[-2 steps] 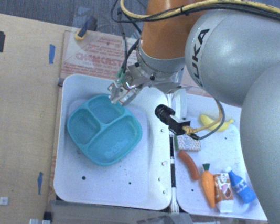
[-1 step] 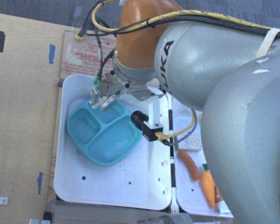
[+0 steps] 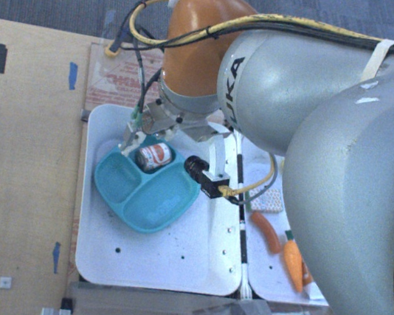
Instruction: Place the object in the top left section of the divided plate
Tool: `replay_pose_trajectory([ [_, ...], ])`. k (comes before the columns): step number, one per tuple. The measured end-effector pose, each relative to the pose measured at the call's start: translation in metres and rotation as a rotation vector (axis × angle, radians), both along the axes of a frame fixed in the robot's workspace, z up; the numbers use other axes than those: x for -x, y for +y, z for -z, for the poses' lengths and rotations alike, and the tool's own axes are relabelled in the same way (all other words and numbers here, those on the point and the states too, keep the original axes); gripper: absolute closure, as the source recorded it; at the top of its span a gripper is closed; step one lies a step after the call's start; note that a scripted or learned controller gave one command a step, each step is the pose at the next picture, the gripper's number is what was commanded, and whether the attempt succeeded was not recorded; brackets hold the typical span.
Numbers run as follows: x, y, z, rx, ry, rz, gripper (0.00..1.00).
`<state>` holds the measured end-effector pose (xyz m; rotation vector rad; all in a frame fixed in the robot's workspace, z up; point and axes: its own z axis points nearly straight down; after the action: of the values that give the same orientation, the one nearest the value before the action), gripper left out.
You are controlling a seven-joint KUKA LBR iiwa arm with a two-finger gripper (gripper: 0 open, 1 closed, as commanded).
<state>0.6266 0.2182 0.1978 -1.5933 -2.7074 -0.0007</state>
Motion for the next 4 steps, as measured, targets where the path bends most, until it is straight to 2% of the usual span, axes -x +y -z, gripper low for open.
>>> replay_pose_trajectory([
  [1, -0.001, 0.0, -0.011, -0.002, -0.004, 0.002, 1.0],
  [2, 0.041, -0.006, 0.016, 0.0, 0.0, -0.057, 1.0],
  [3, 0.02, -0.001, -0.039, -0.001, -0.004, -0.141, 1.0],
  [4, 0.019, -0.001, -0.05, -0.003, -0.009, -0.14, 1.0],
])
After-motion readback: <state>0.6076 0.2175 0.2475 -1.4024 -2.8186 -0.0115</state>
